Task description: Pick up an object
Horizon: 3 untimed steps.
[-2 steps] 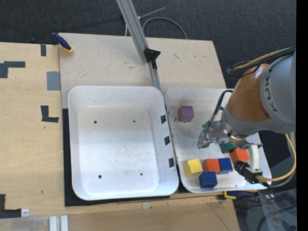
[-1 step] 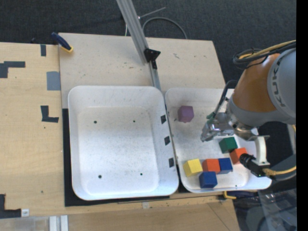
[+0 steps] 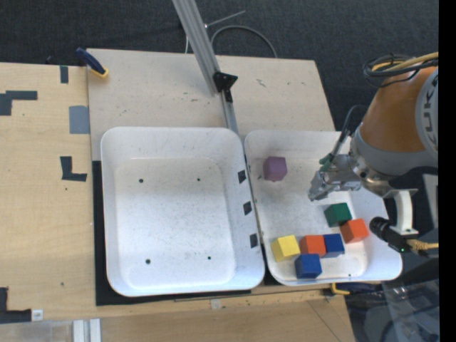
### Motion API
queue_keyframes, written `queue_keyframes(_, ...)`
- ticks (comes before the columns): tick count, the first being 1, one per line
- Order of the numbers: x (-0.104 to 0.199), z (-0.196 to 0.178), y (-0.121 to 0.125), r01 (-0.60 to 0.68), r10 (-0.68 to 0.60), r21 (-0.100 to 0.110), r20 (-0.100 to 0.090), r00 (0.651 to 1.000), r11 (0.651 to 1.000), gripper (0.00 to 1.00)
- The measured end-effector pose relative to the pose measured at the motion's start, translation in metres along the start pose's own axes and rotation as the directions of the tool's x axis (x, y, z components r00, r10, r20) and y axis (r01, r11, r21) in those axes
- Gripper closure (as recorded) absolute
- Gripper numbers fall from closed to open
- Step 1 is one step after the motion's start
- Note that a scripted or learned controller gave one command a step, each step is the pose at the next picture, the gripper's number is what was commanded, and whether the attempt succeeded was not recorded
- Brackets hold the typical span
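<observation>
The right bin holds several small blocks. A purple block sits alone near its upper left. A green block and an orange block lie at the right. Along the front lie a yellow block, another orange block and two blue blocks. My gripper hangs over the bin's middle right, just above and left of the green block, with nothing seen between its fingers.
The left bin lies beside the right one, their rims touching. A slanted metal rail runs from the top down to the gap between the bins. The arm's orange band looms over the right bin's far right.
</observation>
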State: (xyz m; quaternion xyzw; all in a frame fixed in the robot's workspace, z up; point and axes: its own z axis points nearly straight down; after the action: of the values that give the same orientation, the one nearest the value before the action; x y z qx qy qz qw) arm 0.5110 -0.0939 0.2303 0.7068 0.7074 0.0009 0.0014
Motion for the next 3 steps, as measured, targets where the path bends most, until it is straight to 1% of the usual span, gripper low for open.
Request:
queue_keyframes(1,0.0,-0.029,0.001,0.0,0.0,0.001,0.0,1.0,1.0,1.0)
queue_keyframes(3,0.125,-0.011,-0.003,0.007,-0.006,0.006,-0.002,1.0,1.0,1.0)
